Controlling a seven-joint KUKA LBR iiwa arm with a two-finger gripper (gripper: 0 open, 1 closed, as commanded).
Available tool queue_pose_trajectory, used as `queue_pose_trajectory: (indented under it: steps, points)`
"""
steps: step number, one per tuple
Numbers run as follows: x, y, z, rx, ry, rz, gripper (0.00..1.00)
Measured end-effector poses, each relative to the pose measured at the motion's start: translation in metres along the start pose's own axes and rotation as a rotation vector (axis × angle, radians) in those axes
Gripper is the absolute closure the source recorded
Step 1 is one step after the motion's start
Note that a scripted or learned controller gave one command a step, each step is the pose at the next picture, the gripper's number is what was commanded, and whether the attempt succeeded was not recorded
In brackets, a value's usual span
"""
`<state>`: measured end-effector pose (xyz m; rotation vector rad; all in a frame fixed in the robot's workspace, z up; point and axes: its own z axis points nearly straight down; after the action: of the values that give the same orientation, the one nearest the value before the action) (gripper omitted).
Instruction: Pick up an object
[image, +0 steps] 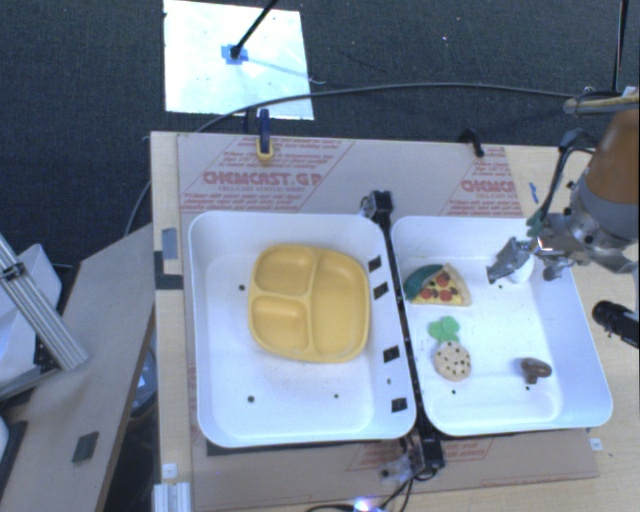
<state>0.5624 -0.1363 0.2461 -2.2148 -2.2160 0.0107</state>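
In the right bin lie a toy pizza slice, a toy pineapple with a green top and a small brown piece. My gripper hangs over the upper right part of this bin, to the right of the pizza slice and apart from it. Its two grey fingers are spread, and between them I see just the white bin floor. The grey arm with its orange band comes in from the right edge.
A yellow divided plate sits in the left bin. A black hinged divider runs between the two bins. Cables cross the board behind the bins. A metal rail stands at the far left.
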Motion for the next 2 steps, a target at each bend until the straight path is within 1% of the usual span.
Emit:
queue_pose_trajectory:
  steps: [1, 2]
  points:
    - [0.0, 0.002, -0.007, -0.012, -0.002, -0.003, 0.0]
    - [0.01, 0.004, 0.04, -0.01, -0.001, -0.003, 0.0]
